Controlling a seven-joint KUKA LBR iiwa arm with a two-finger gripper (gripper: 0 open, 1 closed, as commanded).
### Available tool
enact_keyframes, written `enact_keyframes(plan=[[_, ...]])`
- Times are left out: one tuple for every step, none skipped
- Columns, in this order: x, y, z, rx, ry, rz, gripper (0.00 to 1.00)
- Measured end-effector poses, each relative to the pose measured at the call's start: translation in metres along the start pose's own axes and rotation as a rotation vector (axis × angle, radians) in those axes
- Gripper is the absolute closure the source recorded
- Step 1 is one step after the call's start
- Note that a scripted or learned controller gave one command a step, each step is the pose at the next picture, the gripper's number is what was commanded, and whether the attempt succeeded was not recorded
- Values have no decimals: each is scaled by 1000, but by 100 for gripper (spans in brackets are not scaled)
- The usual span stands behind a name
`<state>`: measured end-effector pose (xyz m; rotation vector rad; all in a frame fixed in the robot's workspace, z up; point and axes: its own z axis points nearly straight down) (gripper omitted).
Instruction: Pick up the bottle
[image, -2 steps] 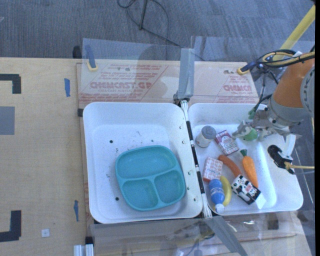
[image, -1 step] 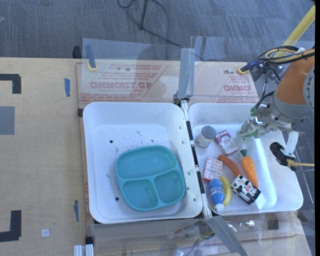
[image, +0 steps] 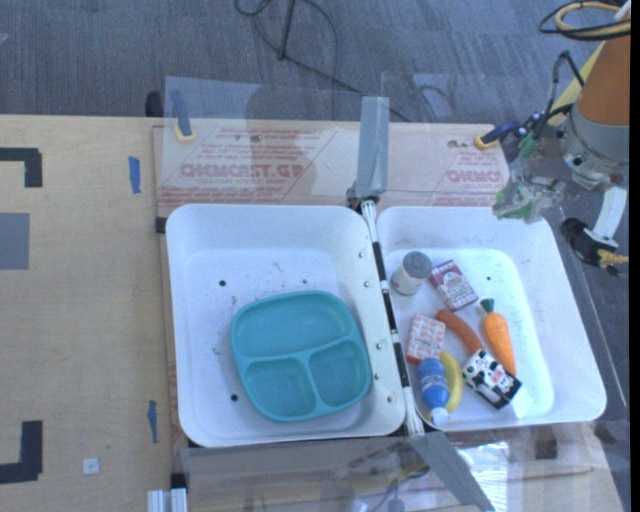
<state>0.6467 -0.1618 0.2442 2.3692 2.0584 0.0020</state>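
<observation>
Blue-capped bottle (image: 432, 383) lies low in the right bin (image: 570, 300), tool (image: 522, 200) hovering over its far corner, grip unreadable.

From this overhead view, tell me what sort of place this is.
Probably a robot test bench for picking trials: a wooden benchtop bearing two shallow white plastic bins, toy food such as an orange plastic carrot, and black cables on the floor.

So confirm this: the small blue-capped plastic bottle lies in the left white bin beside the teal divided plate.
Wrong bin. The camera view shows the small blue-capped plastic bottle lying in the right white bin, beside a yellow banana. The teal divided plate sits in the left white bin.
</observation>
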Motion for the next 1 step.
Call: enact_keyframes(plan=[[12, -52, 33, 3, 1, -40, 100]])
